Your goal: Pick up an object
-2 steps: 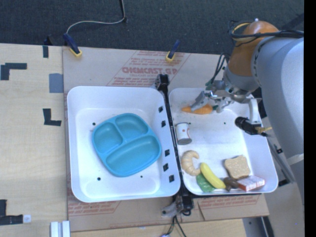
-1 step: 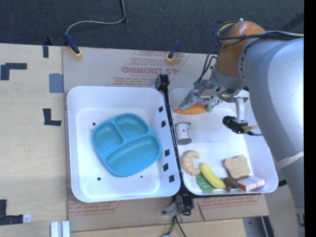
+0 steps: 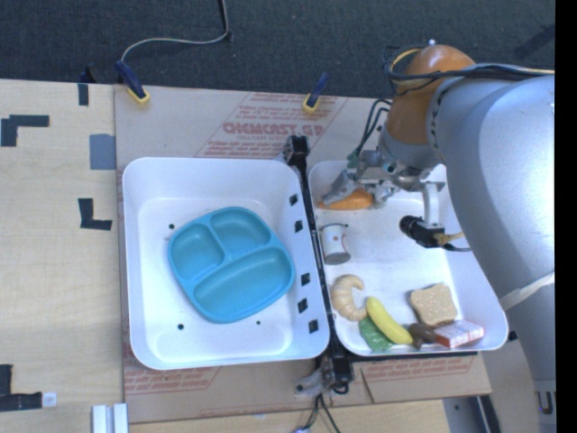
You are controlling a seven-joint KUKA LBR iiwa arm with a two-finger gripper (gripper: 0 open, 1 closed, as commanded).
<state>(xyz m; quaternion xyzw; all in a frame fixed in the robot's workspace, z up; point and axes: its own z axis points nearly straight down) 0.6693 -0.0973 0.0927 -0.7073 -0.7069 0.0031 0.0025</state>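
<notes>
My gripper (image 3: 358, 188) is down in the far left part of the right bin (image 3: 397, 260), directly over an orange carrot-like piece (image 3: 350, 202) that lies on the bin floor. The gripper touches or nearly touches this piece, and its far side is hidden under the gripper. Other items in the same bin are a small grey cylinder (image 3: 334, 242), a croissant (image 3: 347, 295), a yellow banana (image 3: 388, 321), a green piece (image 3: 370, 335), a slice of bread (image 3: 434, 303) and a red and white box (image 3: 458, 334).
A blue divided plate (image 3: 232, 262) lies in the left bin (image 3: 144, 242). The black divider (image 3: 305, 224) runs between the two bins. The large grey arm (image 3: 505, 179) covers the right bin's right side. A black cable end (image 3: 420, 230) hangs by the wrist.
</notes>
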